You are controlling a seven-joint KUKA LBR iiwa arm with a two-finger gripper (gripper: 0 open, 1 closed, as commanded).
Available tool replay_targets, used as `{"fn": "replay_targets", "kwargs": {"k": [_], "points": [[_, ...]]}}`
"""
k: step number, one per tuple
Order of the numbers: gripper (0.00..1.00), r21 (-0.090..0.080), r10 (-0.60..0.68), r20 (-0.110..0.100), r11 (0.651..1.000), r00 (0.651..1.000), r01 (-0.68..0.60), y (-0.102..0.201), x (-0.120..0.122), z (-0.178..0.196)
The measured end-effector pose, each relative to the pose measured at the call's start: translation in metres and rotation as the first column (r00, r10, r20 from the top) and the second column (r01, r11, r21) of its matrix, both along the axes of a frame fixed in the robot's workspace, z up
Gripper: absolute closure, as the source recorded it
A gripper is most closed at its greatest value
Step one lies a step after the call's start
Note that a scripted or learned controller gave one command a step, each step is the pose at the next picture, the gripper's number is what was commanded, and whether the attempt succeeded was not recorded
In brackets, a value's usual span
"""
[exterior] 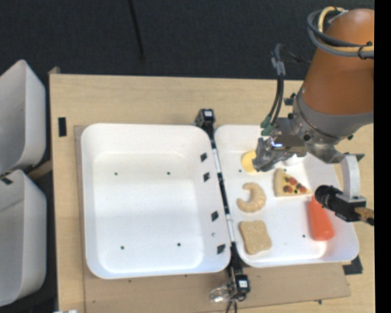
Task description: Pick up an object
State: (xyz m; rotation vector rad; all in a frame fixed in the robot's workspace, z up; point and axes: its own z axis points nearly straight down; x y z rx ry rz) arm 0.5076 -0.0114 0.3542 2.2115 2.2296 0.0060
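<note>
Pincer [268, 156] hovers low over the right bin [339, 256], right at a yellow piece [248, 161] — the likely target. Whether it's apart or together, I cannot tell. Croissant [251, 197], toast [255, 237], pizza slice [289, 184], carrot [320, 222] lie nearby.

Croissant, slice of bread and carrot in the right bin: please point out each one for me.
croissant [251, 198], camera view, middle of its curved body
slice of bread [255, 237], camera view, centre of its top face
carrot [320, 222], camera view, middle of its orange body
</note>
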Motion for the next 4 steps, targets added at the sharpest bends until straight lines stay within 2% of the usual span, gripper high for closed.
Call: {"fn": "replay_targets", "kwargs": {"k": [1,2,3,4], "points": [[1.0,0.001,0.004,0.004,1.0,1.0,-0.004,0.079,-0.018,0.055],[1.0,0.002,-0.001,0.009,1.0,1.0,0.001,0.12,-0.017,0.15],[1.0,-0.005,-0.018,-0.009,1.0,1.0,0.018,0.014,-0.018,0.068],[1.0,-0.003,-0.003,-0.008,1.0,1.0,0.003,0.061,-0.001,0.004]]}}
